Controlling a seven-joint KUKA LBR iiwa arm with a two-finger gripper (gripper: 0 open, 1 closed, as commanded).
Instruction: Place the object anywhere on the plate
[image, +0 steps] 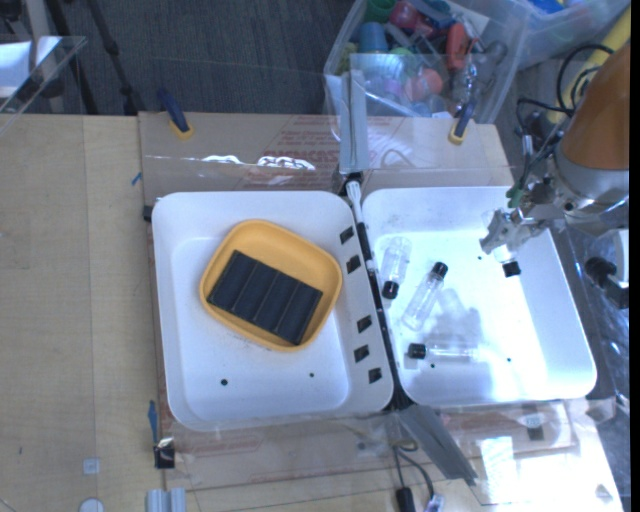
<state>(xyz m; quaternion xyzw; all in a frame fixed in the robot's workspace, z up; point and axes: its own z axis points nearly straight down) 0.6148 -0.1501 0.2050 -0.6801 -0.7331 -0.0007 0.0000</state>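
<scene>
A yellow plate (304, 253) sits in the left bin (185, 380). A black ridged slab (265, 294) lies flat on it, covering most of its middle. My gripper (498, 238) hangs over the far right part of the right bin (560, 340), well away from the plate. Nothing can be made out in its grasp. Three clear vials with black caps lie in the right bin: one (394, 262) by the divider, one (424, 292) slanted in the middle, and one (445, 351) lying near the front.
A small black piece (511, 267) shows just below the gripper. A row of black clips (362, 323) runs along the divider between the bins. A clear box of coloured items (430, 45) stands behind the bins.
</scene>
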